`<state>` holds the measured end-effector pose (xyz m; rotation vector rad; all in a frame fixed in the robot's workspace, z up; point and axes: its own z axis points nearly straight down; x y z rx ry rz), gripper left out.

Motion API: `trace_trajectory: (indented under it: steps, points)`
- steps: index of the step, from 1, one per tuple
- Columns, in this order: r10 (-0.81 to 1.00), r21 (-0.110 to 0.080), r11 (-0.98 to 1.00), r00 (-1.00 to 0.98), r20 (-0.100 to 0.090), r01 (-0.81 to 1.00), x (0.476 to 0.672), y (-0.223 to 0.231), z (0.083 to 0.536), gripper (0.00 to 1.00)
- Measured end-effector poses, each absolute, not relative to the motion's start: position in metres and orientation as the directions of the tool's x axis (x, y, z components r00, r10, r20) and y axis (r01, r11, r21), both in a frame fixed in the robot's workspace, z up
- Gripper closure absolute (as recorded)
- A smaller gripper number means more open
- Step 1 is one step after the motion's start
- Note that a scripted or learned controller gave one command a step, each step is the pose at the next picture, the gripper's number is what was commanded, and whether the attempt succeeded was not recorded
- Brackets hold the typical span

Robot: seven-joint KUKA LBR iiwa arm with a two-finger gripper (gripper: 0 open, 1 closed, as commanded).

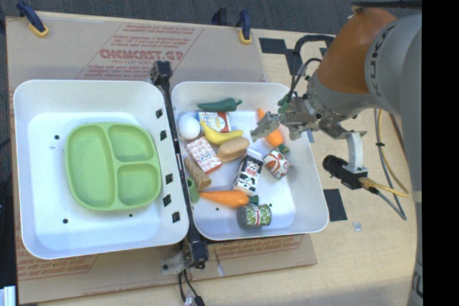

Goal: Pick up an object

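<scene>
pincer (pixel 267 127) state unclear; 2 bins (pixel 29 154), 1 green plate (pixel 112 165), 1 carrot (pixel 224 198), 1 banana (pixel 212 134)

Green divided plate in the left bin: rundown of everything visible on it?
The green divided plate is a light lime green tray, plastic by its look, with rounded corners and three compartments: one long one along its left side, two smaller ones stacked on the right. Nothing lies in them. It lies flat, slightly rotated, near the middle of the left bin, touching only the bin floor.

Bright, even light; slightly soft focus
</scene>
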<state>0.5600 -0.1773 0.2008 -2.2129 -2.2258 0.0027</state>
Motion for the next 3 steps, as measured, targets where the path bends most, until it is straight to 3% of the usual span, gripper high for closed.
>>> trace_trajectory:
  steps: [1, 2, 3]
  points:
    - [1.000, 0.005, 0.008, -0.008, -0.002, 1.000, 0.577, -0.103, 0.095, 0.00]
    - [1.000, 0.005, 0.009, -0.009, 0.000, 1.000, 0.578, -0.103, 0.106, 1.00]
    - [1.000, 0.001, 0.006, -0.006, 0.000, 1.000, 0.546, -0.067, 0.218, 1.00]
